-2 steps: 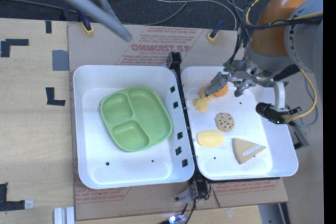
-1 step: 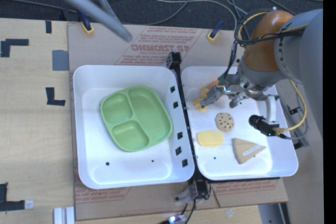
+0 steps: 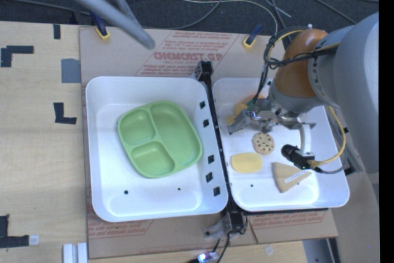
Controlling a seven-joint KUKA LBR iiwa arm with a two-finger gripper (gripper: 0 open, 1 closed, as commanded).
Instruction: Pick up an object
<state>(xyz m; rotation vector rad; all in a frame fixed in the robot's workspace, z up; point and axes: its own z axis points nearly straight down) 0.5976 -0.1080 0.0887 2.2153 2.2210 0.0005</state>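
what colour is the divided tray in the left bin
Light green, plain; the tray shows in the camera view.

bright, even light | soft shadows | slight blur | bins glare-white

Several small food-like pieces lie loose on the floor of the right bin [image 3: 332, 197]. A round tan cookie [image 3: 263, 143] with dark specks lies flat near the middle, just beside the arm's hand [image 3: 253, 120]. Just in front of it rests a pale yellow oval piece [image 3: 246, 162], also flat, close to the bin's left wall. To its right sits a tan wedge [image 3: 289, 176], shaped like a cut slice, its point turned toward the oval. A yellow-orange piece [image 3: 241, 109] lies farther back, partly hidden under the arm, so its shape is hard to tell. The left bin [image 3: 98, 132] holds a light green divided plate [image 3: 160, 138], lying flat and turned at an angle.
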